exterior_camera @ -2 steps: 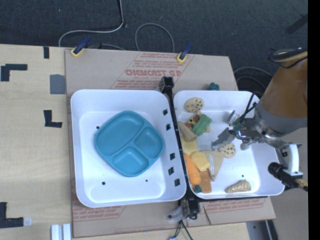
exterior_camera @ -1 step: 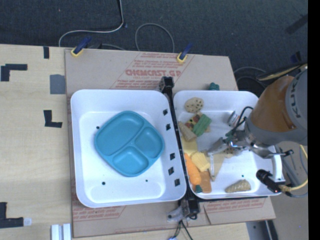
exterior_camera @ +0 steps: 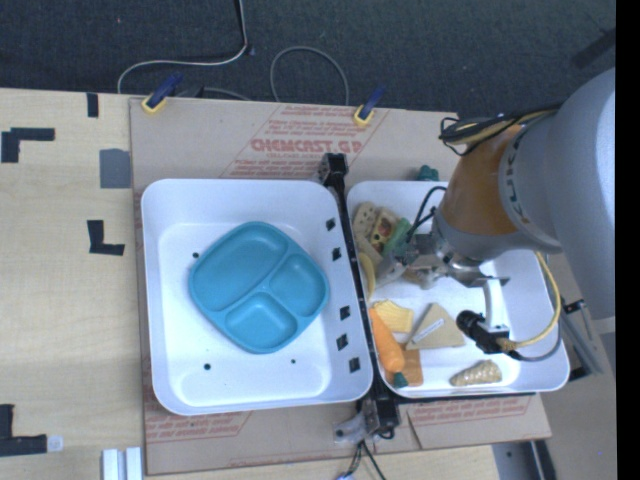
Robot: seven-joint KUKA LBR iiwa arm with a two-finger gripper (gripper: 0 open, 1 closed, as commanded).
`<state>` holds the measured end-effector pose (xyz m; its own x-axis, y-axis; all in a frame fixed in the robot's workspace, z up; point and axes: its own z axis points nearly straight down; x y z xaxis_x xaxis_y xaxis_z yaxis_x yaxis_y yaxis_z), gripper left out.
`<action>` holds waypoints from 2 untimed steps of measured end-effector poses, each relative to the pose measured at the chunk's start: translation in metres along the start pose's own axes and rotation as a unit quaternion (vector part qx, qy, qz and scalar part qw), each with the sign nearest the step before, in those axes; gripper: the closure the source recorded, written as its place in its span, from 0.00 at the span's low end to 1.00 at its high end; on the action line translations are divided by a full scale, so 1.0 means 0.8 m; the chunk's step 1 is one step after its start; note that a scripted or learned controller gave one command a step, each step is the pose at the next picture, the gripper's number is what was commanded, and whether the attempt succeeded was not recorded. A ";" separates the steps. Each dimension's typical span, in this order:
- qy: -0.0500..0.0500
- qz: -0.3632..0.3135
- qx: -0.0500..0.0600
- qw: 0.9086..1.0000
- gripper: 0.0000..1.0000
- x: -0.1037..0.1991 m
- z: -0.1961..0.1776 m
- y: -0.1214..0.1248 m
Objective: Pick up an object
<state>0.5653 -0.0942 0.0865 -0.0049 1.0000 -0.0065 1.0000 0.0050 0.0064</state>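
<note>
The right bin [exterior_camera: 548,368] holds several toy foods. An orange carrot [exterior_camera: 386,343] lies along its left wall, with a yellow cheese wedge [exterior_camera: 393,315] just above it. A tan triangular slice [exterior_camera: 441,327] sits mid-bin, and a beige bread piece [exterior_camera: 476,373] lies near the front edge. A speckled cracker-like slice [exterior_camera: 371,225] and a green piece [exterior_camera: 401,236] sit at the back left. My gripper [exterior_camera: 412,258] hangs low over the bin's left-middle, just right of the green piece and above the cheese. The wrist hides what lies under it.
The left bin [exterior_camera: 160,268] holds a blue divided plate [exterior_camera: 258,285]. A black divider [exterior_camera: 345,268] separates the two bins. The grey arm with its orange band [exterior_camera: 480,183] covers the right bin's back right part. Cables [exterior_camera: 500,338] trail over the bin's right side.
</note>
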 end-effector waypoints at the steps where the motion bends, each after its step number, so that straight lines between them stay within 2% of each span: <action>1: 0.002 0.002 0.003 1.000 0.00 -0.005 0.001 0.041; 2: 0.001 -0.002 0.028 1.000 0.00 -0.023 0.005 0.120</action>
<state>0.6612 -0.1120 0.0832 -0.0080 1.0000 -0.0044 0.9987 0.0078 -0.0496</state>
